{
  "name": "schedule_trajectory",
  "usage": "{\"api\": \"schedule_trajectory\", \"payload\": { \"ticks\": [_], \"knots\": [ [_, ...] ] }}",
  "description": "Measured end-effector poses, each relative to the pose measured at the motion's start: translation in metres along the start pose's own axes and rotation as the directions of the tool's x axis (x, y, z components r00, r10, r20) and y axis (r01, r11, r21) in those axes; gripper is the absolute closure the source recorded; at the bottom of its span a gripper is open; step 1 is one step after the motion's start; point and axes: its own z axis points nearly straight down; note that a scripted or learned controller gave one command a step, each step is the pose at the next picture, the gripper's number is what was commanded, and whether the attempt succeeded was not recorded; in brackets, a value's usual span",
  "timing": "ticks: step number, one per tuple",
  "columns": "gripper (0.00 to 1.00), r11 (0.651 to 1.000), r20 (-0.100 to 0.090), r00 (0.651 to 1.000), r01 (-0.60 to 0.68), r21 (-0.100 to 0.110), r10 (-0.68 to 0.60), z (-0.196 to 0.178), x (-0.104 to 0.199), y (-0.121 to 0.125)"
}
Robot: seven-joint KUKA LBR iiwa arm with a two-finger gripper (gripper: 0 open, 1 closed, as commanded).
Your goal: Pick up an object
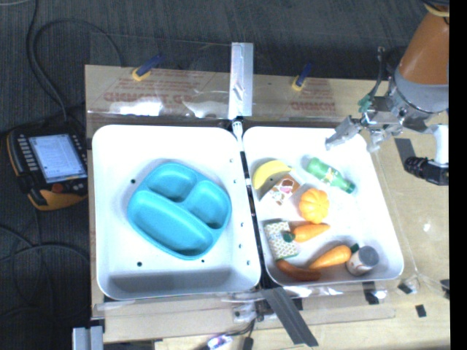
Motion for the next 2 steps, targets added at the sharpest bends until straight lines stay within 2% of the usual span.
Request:
{"api": "schedule_trajectory", "payload": {
  "ticks": [1, 2],
  "knots": [
    [0.0, 0.999, 0.001, 0.999, 0.047, -0.001, -0.047, 0.161, -0.029, 0.053],
    [0.0, 0.998, -0.009, 0.998, -0.057, -0.026, 0.056, 0.166, -0.04, 0.004]
  ]
}}
